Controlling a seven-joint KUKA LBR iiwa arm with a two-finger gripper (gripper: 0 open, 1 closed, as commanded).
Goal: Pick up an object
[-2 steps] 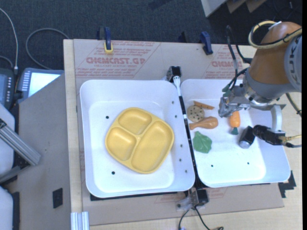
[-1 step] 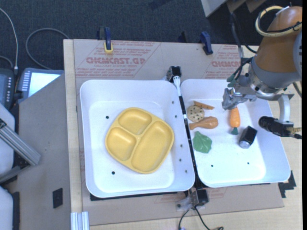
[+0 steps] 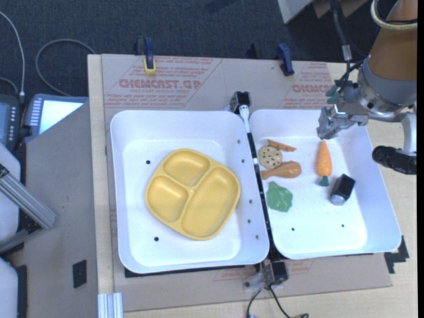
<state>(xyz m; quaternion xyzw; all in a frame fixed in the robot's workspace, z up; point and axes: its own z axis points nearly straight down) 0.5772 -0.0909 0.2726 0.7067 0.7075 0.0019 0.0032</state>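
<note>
The right bin (image 3: 311, 237) holds several small things: an orange carrot (image 3: 323, 159), a round cookie (image 3: 269, 156), a thin orange stick (image 3: 281, 145), a tan drumstick (image 3: 283, 171), a green leafy piece (image 3: 279, 197) and a dark cylinder (image 3: 342, 189). My gripper (image 3: 328, 127) hangs over the bin's far right part, just above and behind the carrot's top end. Nothing shows between its fingers. The arm comes in from the upper right.
The left bin (image 3: 132, 244) holds a yellow three-compartment plate (image 3: 192, 193). Blue clamps (image 3: 148, 48) sit on the cardboard sheet behind the bins. A black divider rail (image 3: 254, 171) runs between the bins. Cables lie on the dark floor at the left.
</note>
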